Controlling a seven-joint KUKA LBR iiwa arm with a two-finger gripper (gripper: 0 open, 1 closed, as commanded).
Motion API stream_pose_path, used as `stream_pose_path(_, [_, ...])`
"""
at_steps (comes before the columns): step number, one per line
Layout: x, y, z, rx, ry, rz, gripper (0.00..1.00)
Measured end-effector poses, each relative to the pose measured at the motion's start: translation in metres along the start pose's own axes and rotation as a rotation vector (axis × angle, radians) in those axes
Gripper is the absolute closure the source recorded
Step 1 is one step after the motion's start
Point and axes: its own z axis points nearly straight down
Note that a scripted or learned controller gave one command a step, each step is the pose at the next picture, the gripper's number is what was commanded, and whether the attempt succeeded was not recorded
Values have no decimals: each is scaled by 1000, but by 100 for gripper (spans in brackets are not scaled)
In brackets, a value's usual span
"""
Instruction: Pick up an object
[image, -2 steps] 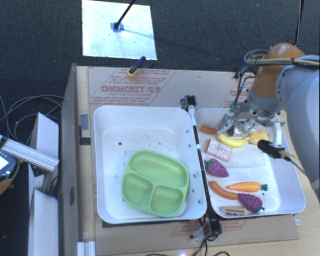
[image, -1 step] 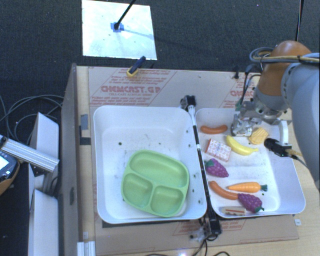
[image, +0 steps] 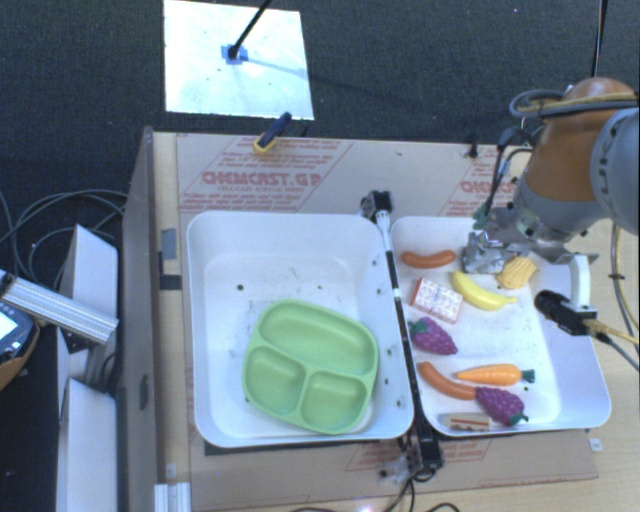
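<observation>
toy food in the right bin, claw low over its far side.

left bin (image: 215, 300) on the desk (image: 300, 170) holds a green divided plate (image: 310, 366). right bin (image: 590, 400) holds a sausage (image: 428, 258), pink block (image: 438, 299), grapes (image: 434, 337), carrot (image: 490, 375) and more. the claw (image: 484, 254) hangs at the far side; whether it is spread or pressed together cannot be told. nearest pick, by judgement, is the banana (image: 482, 291), just in front of the claw, its long axis running left-far to right-near; corn (image: 517, 271) lies just to its right.
</observation>
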Motion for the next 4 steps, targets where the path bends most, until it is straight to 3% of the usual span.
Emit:
stream_pose_path(1, [0, -1, 1, 2, 0, 0, 0])
stream_pose_path(2, [-34, 8, 86, 6, 0, 1, 0])
stream_pose_path(3, [-66, 17, 43, 1, -1, 1, 0])
stream_pose_path(4, [-30, 54, 92, 5, -8, 5, 0])
